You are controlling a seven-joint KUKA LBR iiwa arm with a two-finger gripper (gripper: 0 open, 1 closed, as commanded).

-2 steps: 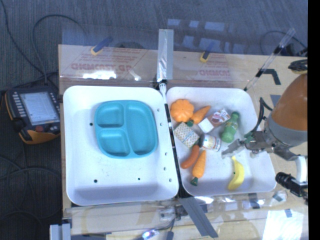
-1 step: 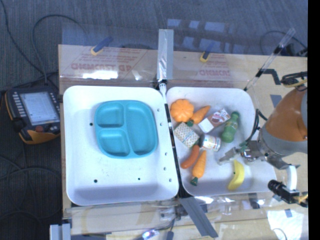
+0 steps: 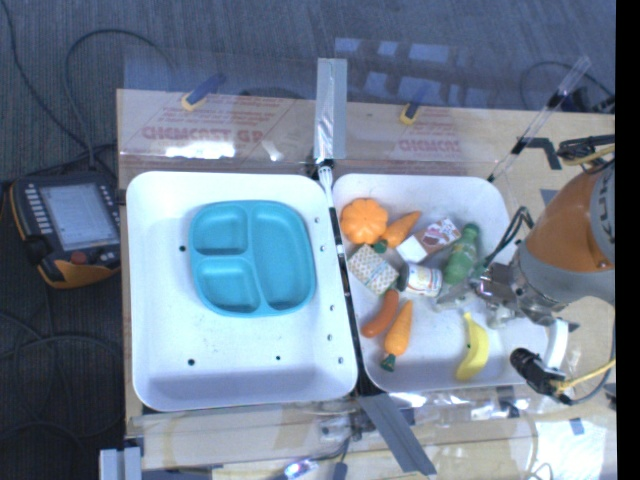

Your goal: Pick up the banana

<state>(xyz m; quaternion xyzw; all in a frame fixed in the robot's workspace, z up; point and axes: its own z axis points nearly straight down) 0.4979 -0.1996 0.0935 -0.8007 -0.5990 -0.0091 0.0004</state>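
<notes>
The yellow banana [image 3: 473, 349] lies in the right bin [image 3: 430, 373], near its front right corner, curved and pointing roughly front to back. My gripper [image 3: 497, 296] hangs just above and slightly behind the banana's upper end, at the bin's right side, reaching in from the grey arm with the orange band [image 3: 570, 234]. Nothing is visibly held by it. The banana rests on the bin floor, apart from the other items.
Left of the banana lie two carrots [image 3: 399, 329], a can [image 3: 423, 280], a green bottle [image 3: 461, 253], a checkered box [image 3: 371, 268], a small orange pumpkin [image 3: 363, 220] and a white packet [image 3: 438, 234]. A blue divided plate [image 3: 250, 256] sits in the left bin [image 3: 160, 348].
</notes>
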